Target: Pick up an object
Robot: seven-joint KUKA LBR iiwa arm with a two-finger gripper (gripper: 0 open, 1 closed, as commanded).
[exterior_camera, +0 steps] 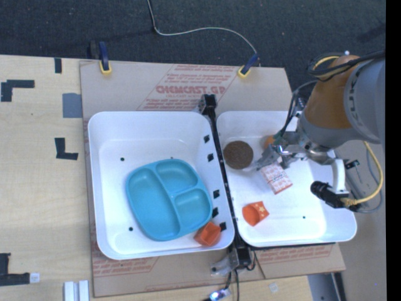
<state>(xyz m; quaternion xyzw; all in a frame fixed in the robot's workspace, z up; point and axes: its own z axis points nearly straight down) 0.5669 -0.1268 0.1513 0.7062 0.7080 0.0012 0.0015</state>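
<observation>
My gripper (276, 158) hangs over the middle of the right bin (326, 231), just above the top end of a small pink-and-white packet (279, 180) lying on the bin floor. A brown round disc (238, 154) lies to the gripper's left, close to the divider. Nearer the front of the bin sits an orange-red wedge (255, 213). A small orange piece (269, 140) peeks out right behind the gripper. I see nothing lifted off the floor.
The left bin (106, 162) holds a blue divided plate (169, 197) and an orange block (208, 234) in its front right corner. Black clips run along the wall between the bins (216, 162). The arm's grey body and cables (338, 187) cover the right bin's right side.
</observation>
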